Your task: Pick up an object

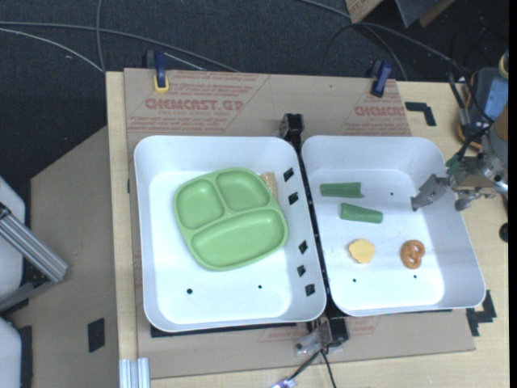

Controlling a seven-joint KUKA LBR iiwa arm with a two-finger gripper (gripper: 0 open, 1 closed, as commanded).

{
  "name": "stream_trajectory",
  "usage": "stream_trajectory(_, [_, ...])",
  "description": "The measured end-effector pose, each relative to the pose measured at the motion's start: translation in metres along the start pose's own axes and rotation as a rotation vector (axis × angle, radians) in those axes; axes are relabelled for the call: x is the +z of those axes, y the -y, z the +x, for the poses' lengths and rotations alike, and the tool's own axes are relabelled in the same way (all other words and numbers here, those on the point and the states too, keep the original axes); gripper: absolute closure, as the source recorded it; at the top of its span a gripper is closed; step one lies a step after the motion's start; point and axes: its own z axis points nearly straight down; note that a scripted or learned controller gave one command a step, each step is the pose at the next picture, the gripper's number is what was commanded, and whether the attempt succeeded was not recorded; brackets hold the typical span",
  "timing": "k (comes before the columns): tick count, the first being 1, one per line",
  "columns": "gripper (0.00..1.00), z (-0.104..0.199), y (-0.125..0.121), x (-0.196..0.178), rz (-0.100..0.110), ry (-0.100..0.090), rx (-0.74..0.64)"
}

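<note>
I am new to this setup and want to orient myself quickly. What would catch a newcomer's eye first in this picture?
The green divided plate stands out most, lying in the left bin. Next come the small items scattered in the right bin: two green sticks, a yellow piece and a brown pretzel. The end effector hovers at that bin's right edge, above the pretzel in the picture.

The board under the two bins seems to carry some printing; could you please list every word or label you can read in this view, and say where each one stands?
"CHEMCAST GP", in red, on the brown board behind the left bin.
"CHEMCAST", in red, on the same board behind the right bin, partly cut off.
The smaller red lines around both are too blurred to read.
</note>
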Motion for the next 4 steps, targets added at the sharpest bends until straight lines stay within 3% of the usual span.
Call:
stream_trajectory(1, [0.00,0.001,-0.003,-0.008,-0.014,0.004,-0.004])
stream_trajectory(3, [0.00,0.015,-0.010,0.109,-0.008,0.001,-0.004])
stream_trajectory(4, [0.00,0.015,-0.010,0.114,-0.011,0.002,-0.003])
